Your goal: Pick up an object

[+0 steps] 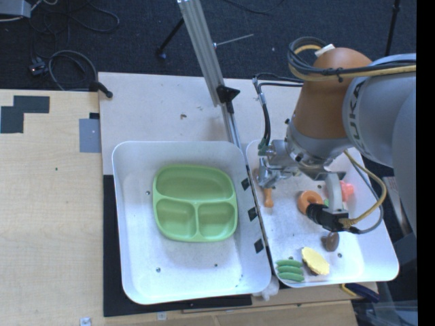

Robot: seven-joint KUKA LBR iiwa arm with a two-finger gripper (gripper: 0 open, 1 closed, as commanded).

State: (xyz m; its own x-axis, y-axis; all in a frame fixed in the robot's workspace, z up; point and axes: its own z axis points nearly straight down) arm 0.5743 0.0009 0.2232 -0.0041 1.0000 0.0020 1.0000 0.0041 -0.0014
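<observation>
My gripper [270, 173] hangs low over the left part of the right bin [370, 267], close to the divider between the bins. A thin orange carrot-like piece [268, 197] lies just below it, with its upper end hidden under the gripper. I cannot tell whether the gripper touches it. Further right in the same bin lie an orange ring [310, 200], a pink-red piece [348, 190], a small brown piece [330, 240], a yellow piece [315, 261] and a green pea pod [290, 270].
The left bin [132, 250] holds a green divided plate [194, 202]. A slanted aluminium bar [204, 43] rises from the bench behind the bins. The arm's orange band and grey body [333, 94] cover the back of the right bin, and a black cable [326, 216] trails over it.
</observation>
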